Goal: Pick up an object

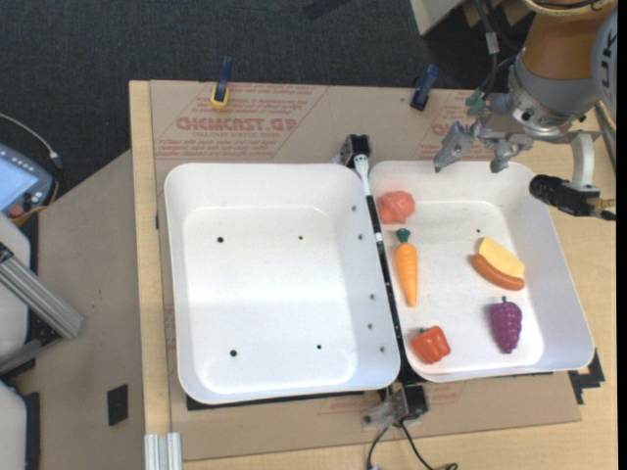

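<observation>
The right bin [558,262] holds several toy foods. A pink-red lump [397,207] lies at its back left, and an orange carrot [407,271] with a green top lies below it. A yellow and orange wedge [500,263] sits at the right, a purple grape bunch [506,324] lies in front of it, and a red pepper [429,344] rests at the front. My gripper [472,155] hangs above the bin's back edge, open, with its two fingers spread and nothing between them. It is well apart from every item.
The left bin [196,204] adjoins the right one along a black seam. Both rest on a cardboard sheet [284,116] held by a yellow clamp [221,88] and a blue clamp [425,86] at the back.
</observation>
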